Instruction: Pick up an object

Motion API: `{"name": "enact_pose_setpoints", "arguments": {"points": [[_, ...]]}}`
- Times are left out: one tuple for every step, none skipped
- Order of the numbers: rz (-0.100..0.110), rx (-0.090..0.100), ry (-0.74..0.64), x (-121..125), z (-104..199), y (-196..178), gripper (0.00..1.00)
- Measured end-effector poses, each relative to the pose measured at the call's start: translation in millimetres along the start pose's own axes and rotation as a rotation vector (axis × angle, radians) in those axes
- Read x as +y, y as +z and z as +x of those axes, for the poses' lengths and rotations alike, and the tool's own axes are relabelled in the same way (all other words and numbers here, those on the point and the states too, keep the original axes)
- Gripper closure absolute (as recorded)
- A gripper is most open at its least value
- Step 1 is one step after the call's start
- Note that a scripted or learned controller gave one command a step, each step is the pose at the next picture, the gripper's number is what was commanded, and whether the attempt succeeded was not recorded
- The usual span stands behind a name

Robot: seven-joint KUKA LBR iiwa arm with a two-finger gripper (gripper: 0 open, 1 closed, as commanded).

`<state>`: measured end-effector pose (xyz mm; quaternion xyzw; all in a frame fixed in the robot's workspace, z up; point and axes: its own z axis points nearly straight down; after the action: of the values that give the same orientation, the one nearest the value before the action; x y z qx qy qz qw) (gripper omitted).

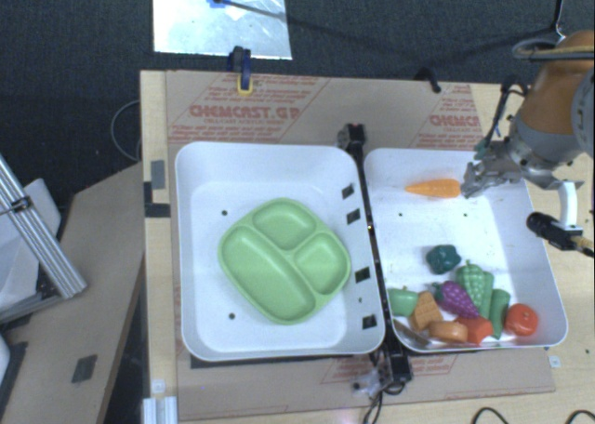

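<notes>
Arm: the grey KUKA arm with an orange band (558, 87) enters from the right and reaches down over the far part of the right bin.
Gripper: the two-finger gripper (476, 178) sits low at the right tip of the carrot; whether it is apart, together or clamped cannot be told at this slant.
Task object: an orange toy carrot (433, 189) lies flat on the floor of the right shallow white bin (521, 227), in its far part, pointing left, its right end just beside the gripper.
Other contents, right bin: a dark teal lumpy toy (443, 258) lies near the middle; a cluster of plastic play food sits along the near wall, including a purple grape bunch (455, 298), a green ridged vegetable (475, 283) and a red tomato (522, 319).
Left bin: the left shallow white bin (214, 171) holds a pale green plastic plate with three compartments (284, 260), lying flat near its centre.
Bench: a brown board printed with red lettering (279, 101) lies beneath both bins, with a blue and yellow clamp (243, 69) on its far edge.
</notes>
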<state>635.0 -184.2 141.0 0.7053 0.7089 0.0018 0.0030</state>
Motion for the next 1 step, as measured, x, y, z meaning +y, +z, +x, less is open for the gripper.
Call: {"name": "enact_pose_setpoints", "arguments": {"points": [[0.000,0.000,-0.002,0.8,5.2,-46.0,1.00]]}}
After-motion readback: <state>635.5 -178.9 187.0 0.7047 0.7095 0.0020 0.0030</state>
